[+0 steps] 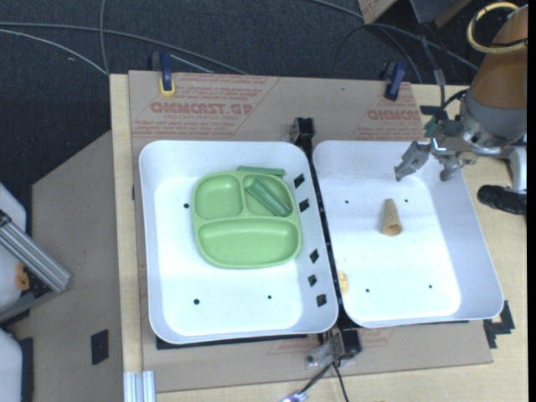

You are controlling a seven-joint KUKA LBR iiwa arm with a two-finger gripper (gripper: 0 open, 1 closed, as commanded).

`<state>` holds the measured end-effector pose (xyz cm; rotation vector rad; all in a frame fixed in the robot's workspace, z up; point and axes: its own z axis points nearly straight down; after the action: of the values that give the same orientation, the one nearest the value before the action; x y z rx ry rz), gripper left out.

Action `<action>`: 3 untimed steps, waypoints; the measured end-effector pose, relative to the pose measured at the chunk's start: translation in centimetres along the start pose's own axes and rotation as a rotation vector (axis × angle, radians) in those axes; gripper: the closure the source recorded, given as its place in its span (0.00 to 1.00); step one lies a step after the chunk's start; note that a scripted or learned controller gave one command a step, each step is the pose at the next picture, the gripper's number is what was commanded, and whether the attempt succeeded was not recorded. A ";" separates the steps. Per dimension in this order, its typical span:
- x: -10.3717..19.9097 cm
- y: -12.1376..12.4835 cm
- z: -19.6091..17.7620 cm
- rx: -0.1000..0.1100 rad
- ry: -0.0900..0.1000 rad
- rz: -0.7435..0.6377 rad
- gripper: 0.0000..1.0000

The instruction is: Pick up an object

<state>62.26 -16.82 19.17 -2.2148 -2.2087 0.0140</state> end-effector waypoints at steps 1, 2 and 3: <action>0.0 0.3 -0.9 -0.015 -0.003 -0.003 0.00; 0.1 0.2 3.3 -0.010 -0.001 -0.003 0.00; 0.1 0.1 7.5 -0.011 -0.002 -0.003 0.00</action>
<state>62.28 -16.66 11.65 -2.2176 -2.2180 0.0040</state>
